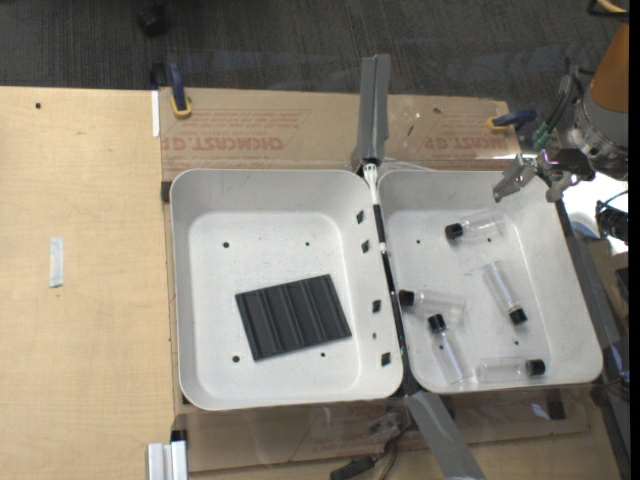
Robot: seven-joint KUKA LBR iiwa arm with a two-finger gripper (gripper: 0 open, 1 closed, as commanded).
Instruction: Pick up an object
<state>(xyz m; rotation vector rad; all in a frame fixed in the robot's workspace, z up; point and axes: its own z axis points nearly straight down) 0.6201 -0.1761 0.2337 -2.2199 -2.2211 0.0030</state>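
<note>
My gripper [532, 175] hangs spread and empty over the right bin [575, 268] at its far right corner, and the nearest vial [470, 230] lies just down-left of it on the bin floor, its long axis running almost left-right, black cap leftward.

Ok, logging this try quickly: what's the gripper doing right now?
Gripper: open, holding nothing, above the right bin's far corner.
</note>
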